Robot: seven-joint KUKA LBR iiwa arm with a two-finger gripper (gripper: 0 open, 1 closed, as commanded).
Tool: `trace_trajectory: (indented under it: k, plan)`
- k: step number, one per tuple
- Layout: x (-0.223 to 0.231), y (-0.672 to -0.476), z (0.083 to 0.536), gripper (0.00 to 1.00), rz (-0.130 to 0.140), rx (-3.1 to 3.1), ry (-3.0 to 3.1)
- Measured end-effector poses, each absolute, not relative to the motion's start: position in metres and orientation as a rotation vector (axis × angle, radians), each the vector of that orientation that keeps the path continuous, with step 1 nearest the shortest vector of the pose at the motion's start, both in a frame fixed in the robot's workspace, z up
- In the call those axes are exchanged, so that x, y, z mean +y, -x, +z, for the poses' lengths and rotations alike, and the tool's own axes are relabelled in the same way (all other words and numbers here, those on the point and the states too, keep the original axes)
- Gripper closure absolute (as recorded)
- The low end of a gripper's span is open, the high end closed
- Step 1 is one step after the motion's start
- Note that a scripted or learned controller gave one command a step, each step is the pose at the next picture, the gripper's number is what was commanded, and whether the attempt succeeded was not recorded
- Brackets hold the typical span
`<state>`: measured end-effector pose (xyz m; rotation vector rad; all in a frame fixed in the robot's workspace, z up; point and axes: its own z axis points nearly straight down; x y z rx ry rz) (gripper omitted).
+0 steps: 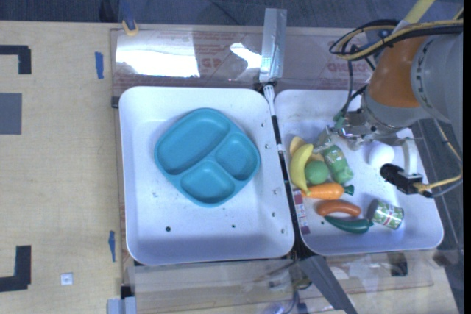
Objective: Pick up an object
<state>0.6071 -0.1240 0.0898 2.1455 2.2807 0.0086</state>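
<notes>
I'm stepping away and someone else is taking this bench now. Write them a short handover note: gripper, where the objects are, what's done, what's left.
Gripper: low in the right bin, at its upper part, just above the pile. Whether it is open or shut cannot be told; nothing is seen between its fingers.
Objects, all in the right bin: banana, green ball, green packet, carrot, red-and-green pepper, small can.
Left bin: blue divided tray.
Done: arm is positioned over the pile.
Left: grasp one object and lift it.
</notes>
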Motion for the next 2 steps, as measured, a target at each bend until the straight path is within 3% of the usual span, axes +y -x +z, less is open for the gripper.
trace_trajectory:
  k: [1,2]
  plan:
    - [-0.123,-0.608,0.100,1.00,0.011,2.281,-2.143]
    - [-0.033,-0.669,0.190,1.00,0.013,2.289,-2.143]
